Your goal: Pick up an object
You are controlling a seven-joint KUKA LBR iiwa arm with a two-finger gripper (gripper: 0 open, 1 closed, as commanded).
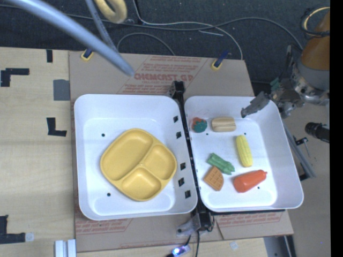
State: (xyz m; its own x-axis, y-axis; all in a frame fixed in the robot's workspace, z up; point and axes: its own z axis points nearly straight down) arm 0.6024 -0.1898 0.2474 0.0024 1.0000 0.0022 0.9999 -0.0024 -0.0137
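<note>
A smooth white bin (pixel 86 159) is seen far to the left of the gripper. A yellow plastic plate (pixel 138 164) lies in it, rounded and split into three shallow sections. It is well apart from the gripper.

A second white bin (pixel 284 159) sits beside the first, and toy food is spread in it. A small round piece, teal with a red bit (pixel 199 125), is found to the left of the gripper, near the bin's top edge. Just beside it a tan bun (pixel 223 124), smooth and oblong, is seen, the nearest thing to the gripper. Below the gripper and to its left lie a flat orange waffle (pixel 213 179) with a grid of squares, and a green bumpy pod (pixel 221 163). A yellow corn cob (pixel 244 150) with knobby rows is placed straight below the gripper. A shiny orange-red carrot (pixel 249 180) lies further down.

The gripper (pixel 252 108) is held over the top right corner of this bin. Nothing is seen between its fingers. How far it is opened cannot be told.
</note>
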